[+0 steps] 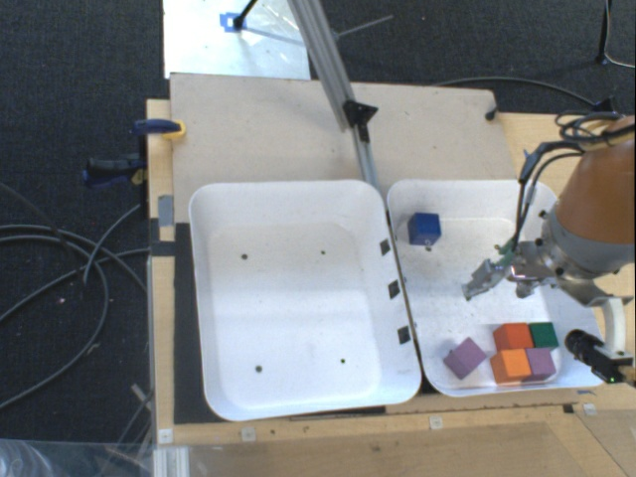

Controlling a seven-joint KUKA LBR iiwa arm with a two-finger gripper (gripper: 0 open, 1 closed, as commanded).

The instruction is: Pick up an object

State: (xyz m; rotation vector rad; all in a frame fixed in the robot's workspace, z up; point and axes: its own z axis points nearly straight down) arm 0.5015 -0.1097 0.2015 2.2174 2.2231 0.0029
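Bright, even light; soft shadows; slight blur

A blue cube (pixel 424 229) sits alone near the right bin's far wall, while a purple block (pixel 464 358) and clustered red, orange, green and lilac blocks (pixel 524 352) lie at its near edge.

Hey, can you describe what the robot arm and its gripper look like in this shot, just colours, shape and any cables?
The arm is a rounded body with a broad orange band above a grey wrist section. Thin black cables loop from its upper side down toward the wrist. The gripper is a small grey metal two-finger piece with a slim tapering tip, and a speck of green and red sits near its base.
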